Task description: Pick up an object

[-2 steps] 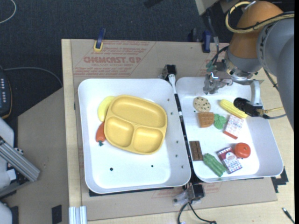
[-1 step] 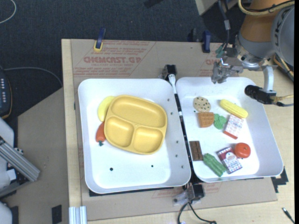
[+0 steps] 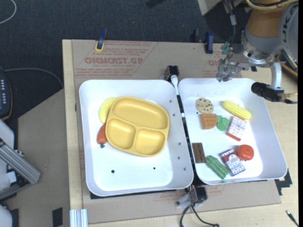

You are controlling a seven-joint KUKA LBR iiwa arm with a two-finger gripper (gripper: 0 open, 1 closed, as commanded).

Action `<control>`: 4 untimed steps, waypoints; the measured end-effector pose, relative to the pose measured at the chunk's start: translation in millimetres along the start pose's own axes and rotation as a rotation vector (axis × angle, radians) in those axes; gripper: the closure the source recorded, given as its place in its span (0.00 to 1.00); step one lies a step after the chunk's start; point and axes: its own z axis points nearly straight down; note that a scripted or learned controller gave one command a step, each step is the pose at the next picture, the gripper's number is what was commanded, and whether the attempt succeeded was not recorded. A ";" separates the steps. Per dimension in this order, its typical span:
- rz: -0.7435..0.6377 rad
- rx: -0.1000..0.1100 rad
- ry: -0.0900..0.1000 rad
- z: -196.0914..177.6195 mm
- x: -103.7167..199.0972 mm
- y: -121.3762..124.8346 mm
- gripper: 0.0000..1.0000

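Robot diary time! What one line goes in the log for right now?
arm: above right bin's far edge | gripper: holding nothing visible | right bin: toy corn, cookie, tomato, more | left bin: yellow tray

Bright, even overhead light (soft shadows), slightly grainy focus.

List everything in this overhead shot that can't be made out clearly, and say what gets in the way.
- Gripper, camera view: too small and blurred above the right bin's far rim to read its state.
- Yellow item and red-orange item, left bin: mostly covered by the yellow divided plate; identity unclear.
- Printed packets and: lettering too small to read.
- Arm: cut off by the top and right edges.
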 end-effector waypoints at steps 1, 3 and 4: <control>-0.003 0.009 0.003 2.7 46.0 -42.9 1.00; -0.002 0.010 0.003 12.2 126.8 -128.0 1.00; -0.003 0.010 0.003 14.1 170.6 -161.0 1.00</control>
